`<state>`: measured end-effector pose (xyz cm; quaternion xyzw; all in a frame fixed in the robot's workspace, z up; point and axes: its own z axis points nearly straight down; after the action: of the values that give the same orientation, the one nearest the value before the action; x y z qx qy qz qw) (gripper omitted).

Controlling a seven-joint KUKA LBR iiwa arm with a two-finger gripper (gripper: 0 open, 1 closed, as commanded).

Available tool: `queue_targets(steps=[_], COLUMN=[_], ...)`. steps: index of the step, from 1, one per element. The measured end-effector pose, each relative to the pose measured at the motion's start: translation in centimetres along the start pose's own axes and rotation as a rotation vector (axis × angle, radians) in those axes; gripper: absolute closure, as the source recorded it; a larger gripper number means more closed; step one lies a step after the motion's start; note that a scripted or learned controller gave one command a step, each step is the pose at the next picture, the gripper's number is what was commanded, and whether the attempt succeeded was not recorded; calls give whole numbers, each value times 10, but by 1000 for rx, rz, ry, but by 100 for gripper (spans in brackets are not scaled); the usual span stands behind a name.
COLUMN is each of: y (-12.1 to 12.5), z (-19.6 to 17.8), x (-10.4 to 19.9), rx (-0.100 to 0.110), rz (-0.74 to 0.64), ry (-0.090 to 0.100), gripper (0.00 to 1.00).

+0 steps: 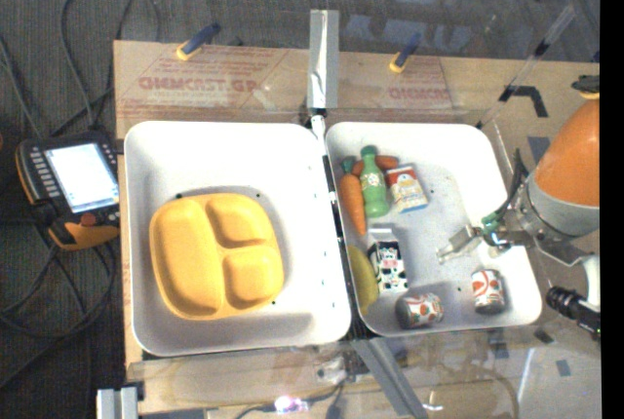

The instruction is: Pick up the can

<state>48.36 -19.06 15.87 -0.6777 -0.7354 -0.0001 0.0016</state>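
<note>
- The arm (575, 175) is seen at the right of the camera view, its grey body and orange band reaching leftward.
- The gripper (458, 246) is extended down and to the left from the wrist.
- Its two thin fingers (450, 252) are held slightly apart, and nothing is seen between them.
</note>
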Motion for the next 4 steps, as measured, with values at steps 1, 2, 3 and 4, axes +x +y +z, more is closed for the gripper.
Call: queue_targets(steps=[1, 2, 3, 4], y=[-1, -2, 3, -1], z=[63, 17, 68, -37], x=[-25, -31, -26, -31], rx=[-2, -1, -11, -3], rz=[-103, -118, -229, -390], ry=[1, 0, 4, -2], gripper=[0, 0, 0, 0])
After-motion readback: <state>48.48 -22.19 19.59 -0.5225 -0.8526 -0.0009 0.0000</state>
